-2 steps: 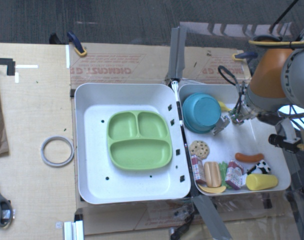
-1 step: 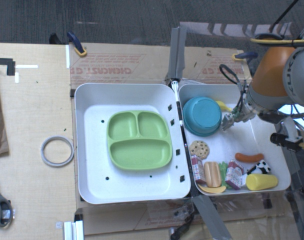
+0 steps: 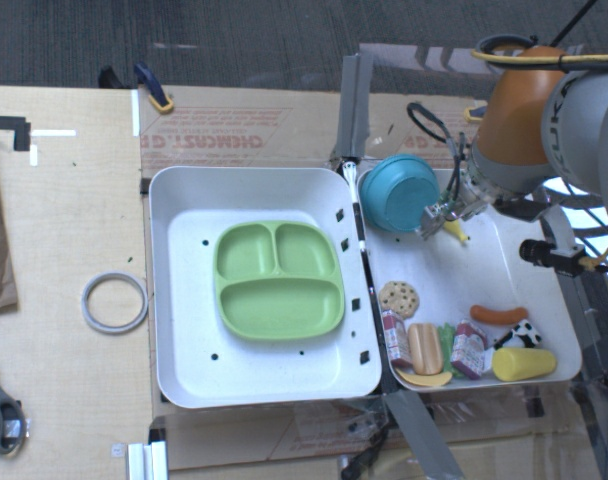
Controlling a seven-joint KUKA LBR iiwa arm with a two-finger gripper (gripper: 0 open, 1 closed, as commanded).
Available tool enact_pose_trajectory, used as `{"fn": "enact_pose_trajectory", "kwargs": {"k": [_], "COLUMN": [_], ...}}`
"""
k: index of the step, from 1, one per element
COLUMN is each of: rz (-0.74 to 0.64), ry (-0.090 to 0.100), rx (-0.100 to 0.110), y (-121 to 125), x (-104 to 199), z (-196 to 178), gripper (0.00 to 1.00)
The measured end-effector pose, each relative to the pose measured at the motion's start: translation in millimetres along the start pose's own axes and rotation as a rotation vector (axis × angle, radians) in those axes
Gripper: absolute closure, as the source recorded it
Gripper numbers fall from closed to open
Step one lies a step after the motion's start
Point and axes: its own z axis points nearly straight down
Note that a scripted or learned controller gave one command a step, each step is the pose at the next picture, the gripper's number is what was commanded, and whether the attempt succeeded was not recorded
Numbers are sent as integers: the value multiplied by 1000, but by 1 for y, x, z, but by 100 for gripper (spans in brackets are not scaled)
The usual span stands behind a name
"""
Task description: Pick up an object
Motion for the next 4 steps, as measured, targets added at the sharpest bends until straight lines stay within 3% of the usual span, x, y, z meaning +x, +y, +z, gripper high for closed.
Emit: {"fn": "enact_pose_trajectory", "kwargs": {"k": [1, 2, 3, 4], "rz": [0, 126, 196, 383], "ry": [0, 23, -2, -6], "rx": [-1, 25, -4, -21], "y": [0, 2, -24, -14], "x": [0, -68, -123, -124], "z": [0, 38, -36, 9], "gripper": [0, 0, 0, 0]}}
